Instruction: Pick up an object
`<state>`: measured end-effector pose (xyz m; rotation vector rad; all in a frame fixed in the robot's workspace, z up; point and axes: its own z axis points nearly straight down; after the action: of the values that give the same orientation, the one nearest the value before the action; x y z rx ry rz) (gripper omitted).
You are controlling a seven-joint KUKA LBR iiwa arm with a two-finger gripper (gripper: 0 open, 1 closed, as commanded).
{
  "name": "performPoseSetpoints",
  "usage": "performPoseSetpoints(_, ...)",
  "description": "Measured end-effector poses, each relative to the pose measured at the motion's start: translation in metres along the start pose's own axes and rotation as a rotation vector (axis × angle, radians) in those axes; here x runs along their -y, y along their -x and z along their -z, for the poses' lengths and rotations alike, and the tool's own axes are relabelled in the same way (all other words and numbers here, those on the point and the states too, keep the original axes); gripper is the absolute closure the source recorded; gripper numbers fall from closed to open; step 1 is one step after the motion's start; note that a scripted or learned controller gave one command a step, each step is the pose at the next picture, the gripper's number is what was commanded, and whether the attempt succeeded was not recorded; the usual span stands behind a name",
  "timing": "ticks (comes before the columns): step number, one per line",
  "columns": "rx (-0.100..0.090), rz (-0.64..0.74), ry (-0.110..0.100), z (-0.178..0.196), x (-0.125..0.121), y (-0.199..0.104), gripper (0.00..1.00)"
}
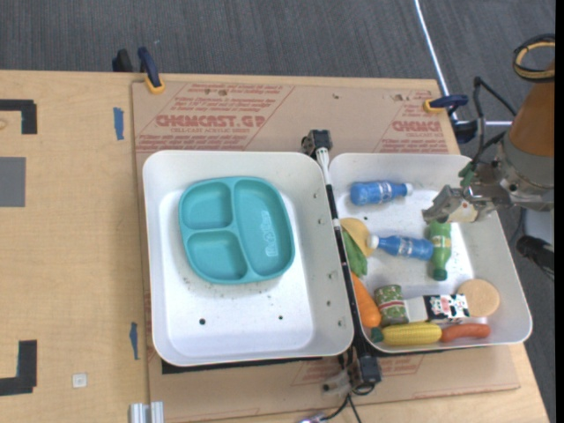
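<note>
1. A teal divided plate (pixel 236 230), with three compartments, was seen lying in the left bin (pixel 167 324), slightly toward the far side.
2. The right bin (pixel 515 315) was set just beside the left one, their inner rims touching along the middle of the bench (pixel 62 236).
3. Along the right bin's left wall, a yellow banana-like piece (pixel 356 231) and a green vegetable (pixel 355 256) were found close together, with an orange carrot (pixel 365 301) nearer the front.
4. A blue bottle (pixel 379 191) was lying on its side near the far wall, and a second blue bottle (pixel 404 247) was lying near the bin's middle.
5. At the front, a small can (pixel 390 306), a yellow corn cob (pixel 411 333), a black-and-white carton (pixel 448 307), a red-orange piece (pixel 464 330) and a round tan disc (pixel 478 297) were grouped closely.
6. A green bottle (pixel 438 249) was seen upright-to-tilted just right of the second blue bottle, directly below the gripper (pixel 451 204).
7. The gripper was positioned over the right bin's far right part, just above the green bottle's top; whether it was clenched or released could not be told, and no object was seen between its tips.
</note>
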<state>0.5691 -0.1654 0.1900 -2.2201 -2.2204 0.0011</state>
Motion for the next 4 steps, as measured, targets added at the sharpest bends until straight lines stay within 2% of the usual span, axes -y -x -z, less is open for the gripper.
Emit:
performPoseSetpoints(1,0.005,0.187,0.013,-0.087,-0.011,0.026,0.0)
performPoseSetpoints(2,0.013,0.21,0.025,-0.091,0.0,-0.028,0.0)
performPoseSetpoints(3,0.015,0.634,0.029,-0.093,-0.01,0.031,0.0)
performPoseSetpoints(4,0.016,0.633,0.031,-0.084,-0.01,0.03,1.0)
